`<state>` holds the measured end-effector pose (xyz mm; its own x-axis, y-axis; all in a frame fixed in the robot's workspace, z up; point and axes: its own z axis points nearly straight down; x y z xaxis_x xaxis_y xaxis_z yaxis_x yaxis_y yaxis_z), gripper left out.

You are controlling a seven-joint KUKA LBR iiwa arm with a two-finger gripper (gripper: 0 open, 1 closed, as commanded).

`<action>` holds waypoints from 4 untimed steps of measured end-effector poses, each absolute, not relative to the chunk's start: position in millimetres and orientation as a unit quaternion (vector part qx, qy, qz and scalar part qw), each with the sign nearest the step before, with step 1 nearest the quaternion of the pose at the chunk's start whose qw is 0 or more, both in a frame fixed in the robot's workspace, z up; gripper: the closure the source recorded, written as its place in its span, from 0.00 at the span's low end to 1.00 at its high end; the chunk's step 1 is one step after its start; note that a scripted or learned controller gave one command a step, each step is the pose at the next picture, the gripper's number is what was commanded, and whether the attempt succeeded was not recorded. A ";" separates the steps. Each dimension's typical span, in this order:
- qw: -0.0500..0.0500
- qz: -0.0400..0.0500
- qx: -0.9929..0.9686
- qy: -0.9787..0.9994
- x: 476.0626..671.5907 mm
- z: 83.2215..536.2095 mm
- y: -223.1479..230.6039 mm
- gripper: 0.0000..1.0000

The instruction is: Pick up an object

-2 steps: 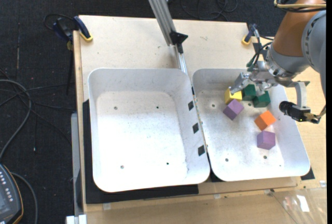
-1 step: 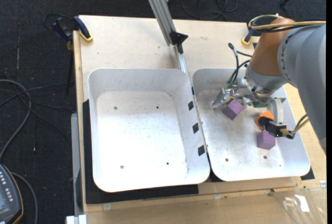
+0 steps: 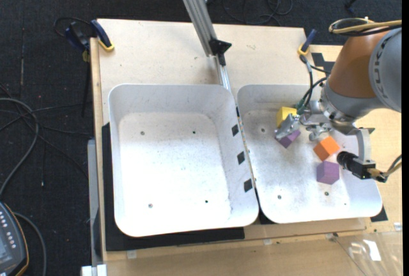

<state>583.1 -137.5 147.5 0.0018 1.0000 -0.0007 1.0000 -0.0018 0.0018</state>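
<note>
Several small blocks lie in the right bin point(image 3: 307, 207). A yellow block point(image 3: 287, 114) sits near its back. Just in front of it is a small purple block point(image 3: 287, 137). An orange block point(image 3: 327, 147) and a second purple block point(image 3: 328, 172) lie further right. My gripper point(image 3: 303, 127) hangs low over the bin between the small purple block and the orange one. It is open, with its left fingertip point(image 3: 291, 122) right beside the yellow and small purple blocks. Nothing is between the fingers.
The left bin point(image 3: 128, 108) stands beside the right one, with their rims meeting at the middle. A slanted metal pole point(image 3: 195, 3) rises from the bench behind the bins. Clamps sit at the board's back corners.
</note>
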 end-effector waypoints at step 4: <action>-0.008 -0.005 0.708 0.706 650.0 92.3 -152.1 0.00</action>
